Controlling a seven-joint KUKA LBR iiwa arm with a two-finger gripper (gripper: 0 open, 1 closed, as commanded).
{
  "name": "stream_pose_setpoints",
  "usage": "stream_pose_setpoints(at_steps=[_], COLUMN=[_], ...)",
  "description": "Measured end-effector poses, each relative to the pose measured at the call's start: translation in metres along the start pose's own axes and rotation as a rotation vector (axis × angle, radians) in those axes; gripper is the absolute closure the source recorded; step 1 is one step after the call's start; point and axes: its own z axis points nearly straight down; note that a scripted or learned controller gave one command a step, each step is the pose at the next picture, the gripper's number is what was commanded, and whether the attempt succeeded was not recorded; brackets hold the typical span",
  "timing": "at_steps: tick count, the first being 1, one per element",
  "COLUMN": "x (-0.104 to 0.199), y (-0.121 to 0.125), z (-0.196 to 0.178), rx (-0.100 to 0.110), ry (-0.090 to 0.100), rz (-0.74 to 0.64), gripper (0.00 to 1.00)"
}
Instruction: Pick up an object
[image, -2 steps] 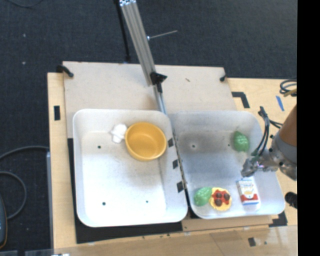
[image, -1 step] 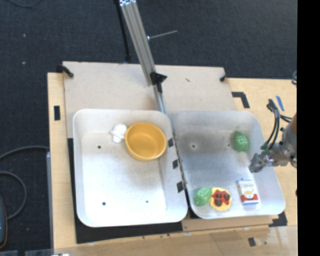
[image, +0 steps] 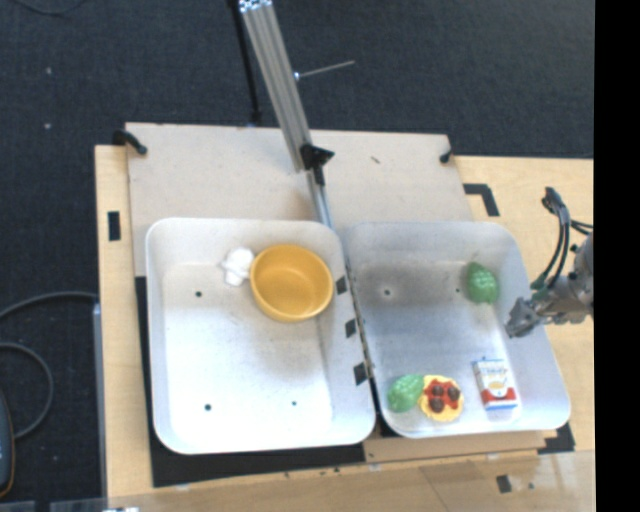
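In the right bin (image: 430, 300) a green round object (image: 481, 284) lies near the far right wall. Along the near edge sit a green leafy piece (image: 405, 392), a yellow plate with red berries (image: 442, 397) and a small white, red and blue carton (image: 495, 386). The left bin (image: 200, 380) holds a yellow bowl (image: 291, 282) with a small white object (image: 238, 265) beside it on the left. My gripper (image: 524, 318) hangs at the right bin's right rim, just right of and below the green round object, with nothing visibly between it.
A slanted metal pole (image: 285, 95) rises from the back between the two bins. Cables (image: 556, 235) trail at the right edge. A bare beige board (image: 280, 165) lies behind the bins.
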Motion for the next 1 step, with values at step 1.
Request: stream_pose_setpoints(at_steps=[1], x=[0.0476], y=[0.0187], z=[-0.0114], rx=[0.0], ry=[0.002], rz=[-0.005], gripper=[1.0])
